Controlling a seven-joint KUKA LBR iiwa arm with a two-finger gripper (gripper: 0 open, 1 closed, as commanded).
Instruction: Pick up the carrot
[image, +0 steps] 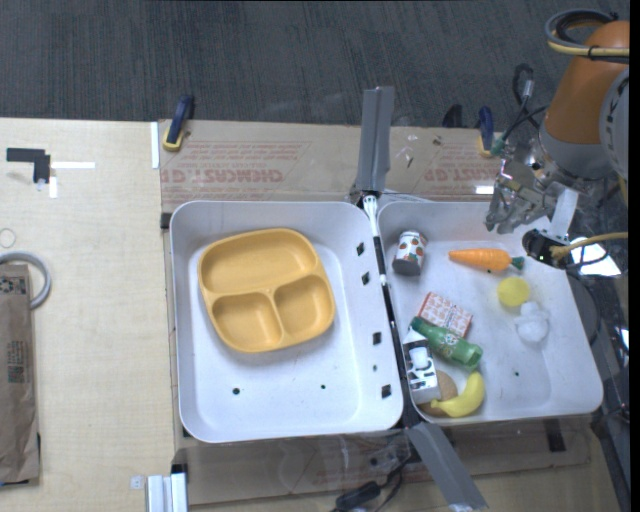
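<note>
Nearest edge of the right bin (560, 400): a banana (462, 397) is lying at the front-left corner, touching a small dark-labelled bottle (420, 366) that's sitting along the left wall. Just behind them a green bottle (447, 341) is lying on its side, with a red-and-white box (444, 314) touching it on the far side. To the right, a clear crumpled bit of plastic (533, 324) is sitting just in front of a yellow ball (513, 292). Left bin (200, 400) is carrying a yellow divided plate (266, 289), three compartments, sitting toward its far-left. Further back in the right bin, a small can (408, 252) is lying near the left wall. The carrot (483, 259) is lying flat behind the ball, tip pointing left, green stub pointing right, apart from the can and close to the ball but not touching. The end effector (512, 210) is hovering over the bin's far-right corner, just behind and right of the carrot, with nothing between the fingers; fingers are looking slightly apart, though it's hard to be sure at this angle. Cables are trailing beside the wrist. Beyond the bins, cardboard (260, 165) is lying on the worktop (80, 250), with blue clamps (179, 121) along the far edge.
</note>
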